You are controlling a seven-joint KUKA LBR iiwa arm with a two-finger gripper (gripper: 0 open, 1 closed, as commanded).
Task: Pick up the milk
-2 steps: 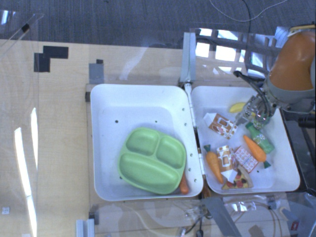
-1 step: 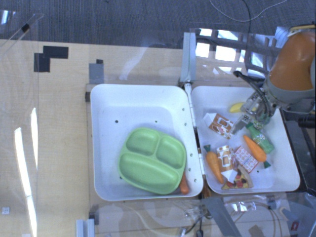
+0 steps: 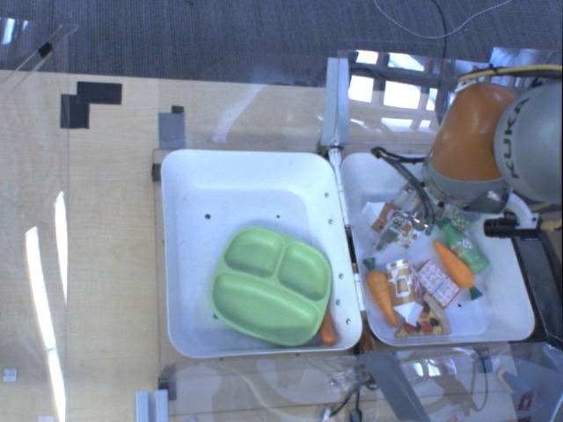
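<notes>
The two-finger gripper (image 3: 403, 227) hovers low over the right white bin (image 3: 510, 328); grip state, can't tell. Small red-and-white milk carton (image 3: 400, 280) sits wedged against an orange plastic carrot (image 3: 381, 295), so I'd say it risks grabbing the wrong thing.

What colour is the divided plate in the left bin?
Light green; the camera view shows the plate clearly.

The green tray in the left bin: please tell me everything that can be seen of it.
The green tray is light green, looks like smooth plastic, and has rounded corners. It has three compartments: two smaller ones along its upper side and one long one along its lower side, all with nothing in them. It lies flat, right side up, turned at a slant, in the lower right part of the left bin. An orange carrot sticks out at its lower right corner, partly hidden under its edge.
</notes>
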